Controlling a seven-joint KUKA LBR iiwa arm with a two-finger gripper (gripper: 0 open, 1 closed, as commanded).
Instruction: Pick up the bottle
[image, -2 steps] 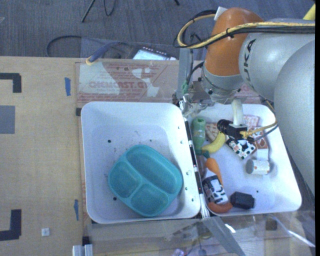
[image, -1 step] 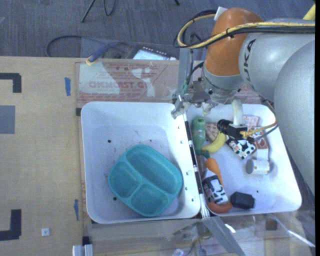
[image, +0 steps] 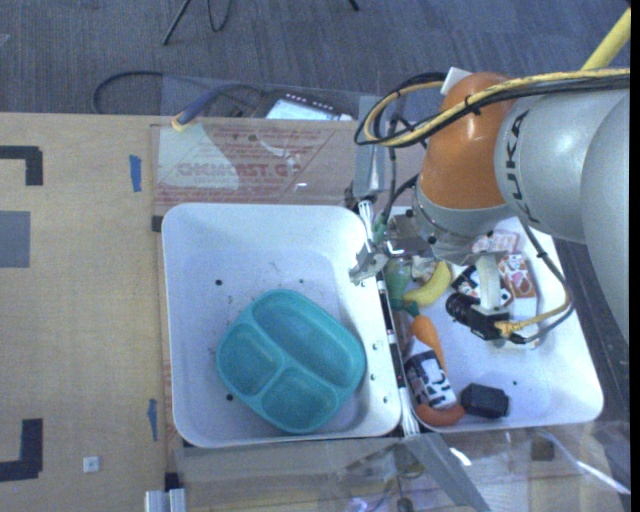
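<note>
Lots of clutter packed around the bottle (image: 432, 378), so you could easily snag the banana (image: 435, 283) or the black block (image: 485, 401) instead. It lies along the right bin (image: 570, 370)'s left wall, just below the gripper (image: 388, 258). Can't tell the grip state.

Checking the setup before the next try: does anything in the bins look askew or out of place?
Mostly tidy. The teal divided tray sits tilted, propped against the left bin's lower right corner rather than flat. In the right bin the orange bottle lies on its side along the left wall. Nothing looks spilled.
</note>
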